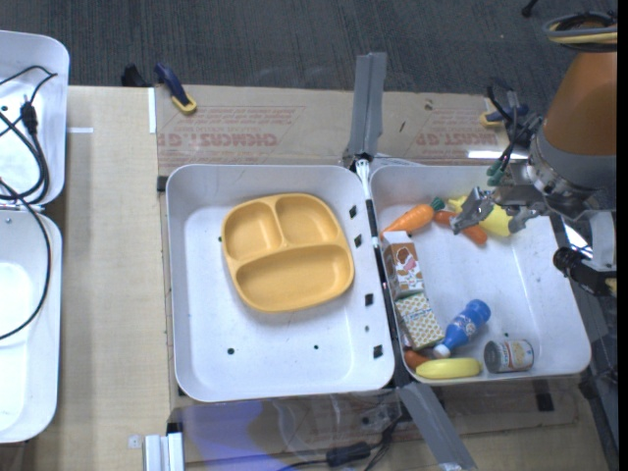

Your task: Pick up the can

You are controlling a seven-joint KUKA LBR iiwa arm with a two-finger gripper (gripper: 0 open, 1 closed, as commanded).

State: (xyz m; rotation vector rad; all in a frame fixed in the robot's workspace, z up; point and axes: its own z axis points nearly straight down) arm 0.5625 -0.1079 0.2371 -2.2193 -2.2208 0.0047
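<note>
At the far left edge, two white trays (25,341) sit one above the other, with black cables (25,155) looping across them. A blue and yellow clamp (175,90) lies on the cardboard sheet (265,130) at the back of the bench.

The left bin (196,351) holds a yellow plate (287,252) with three compartments, lying flat a little toward 12 o'clock from the bin's middle. A grey bar (368,106) stands at 12 o'clock above the seam where the two bins meet.

The right bin (549,292) holds the clutter. Along its 9 o'clock wall lie a brown carton (403,267) and, just below it, a checked packet (419,318). A carrot (409,218) lies at about 10 o'clock. A blue and white bottle (462,327) lies tilted near the middle of the lower half, and a yellow banana (450,368) rests against the 6 o'clock rim, with something orange just beside its left end.

The can (508,354) lies on its side at about 5 o'clock in the right bin, just right of the banana and apart from the bottle.

The gripper (483,209) hangs at about 12 o'clock over the right bin, well apart from the can, above a yellow toy (497,220) and a small orange piece (475,233). Whether its fingers are spread or closed, I cannot tell. The arm (587,116) comes in from 3 o'clock.
</note>
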